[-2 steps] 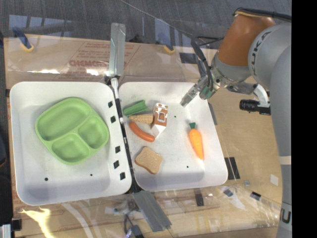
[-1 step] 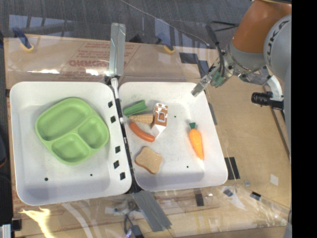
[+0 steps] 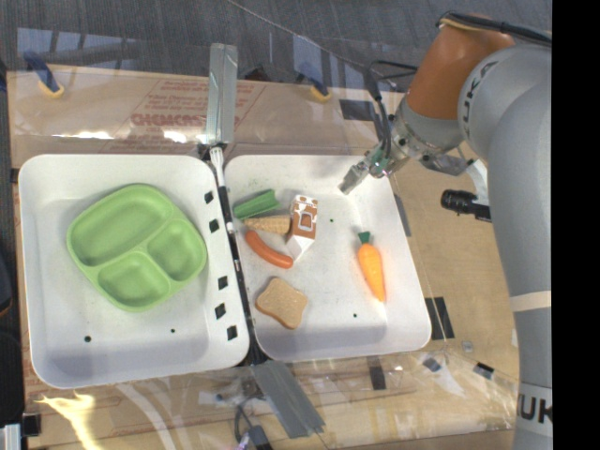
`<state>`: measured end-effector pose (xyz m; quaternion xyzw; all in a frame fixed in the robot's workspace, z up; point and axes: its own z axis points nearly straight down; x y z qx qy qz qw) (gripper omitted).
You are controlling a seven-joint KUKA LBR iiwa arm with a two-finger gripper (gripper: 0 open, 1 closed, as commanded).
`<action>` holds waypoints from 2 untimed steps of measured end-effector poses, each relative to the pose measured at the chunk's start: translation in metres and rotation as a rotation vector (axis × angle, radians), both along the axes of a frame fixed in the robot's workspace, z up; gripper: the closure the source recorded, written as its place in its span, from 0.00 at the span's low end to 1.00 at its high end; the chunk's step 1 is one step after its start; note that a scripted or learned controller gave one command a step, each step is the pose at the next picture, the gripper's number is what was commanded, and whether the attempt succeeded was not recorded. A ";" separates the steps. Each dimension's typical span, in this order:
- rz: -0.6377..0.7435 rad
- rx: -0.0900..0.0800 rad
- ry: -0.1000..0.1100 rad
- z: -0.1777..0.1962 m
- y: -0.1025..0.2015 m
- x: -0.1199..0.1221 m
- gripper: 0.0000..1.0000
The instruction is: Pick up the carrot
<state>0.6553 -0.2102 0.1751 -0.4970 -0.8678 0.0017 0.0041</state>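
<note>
The carrot [image 3: 373,268] is orange with a green top and lies in the right half of the right bin [image 3: 412,322], its green end pointing to the far side. My gripper [image 3: 357,177] hangs over the bin's far right part, up and a little left of the carrot and apart from it. Nothing shows in the gripper.
Left of the carrot lie a small brown and white carton [image 3: 303,218], a red sausage [image 3: 269,248], a green vegetable piece [image 3: 254,202], a tan wedge [image 3: 270,224] and a toast slice [image 3: 281,303]. A green divided plate [image 3: 137,245] sits in the left bin [image 3: 42,345].
</note>
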 end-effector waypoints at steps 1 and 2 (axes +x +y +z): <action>-0.091 -0.005 -0.019 0.102 -0.001 0.003 1.00; -0.275 -0.001 0.001 -0.019 0.005 0.000 1.00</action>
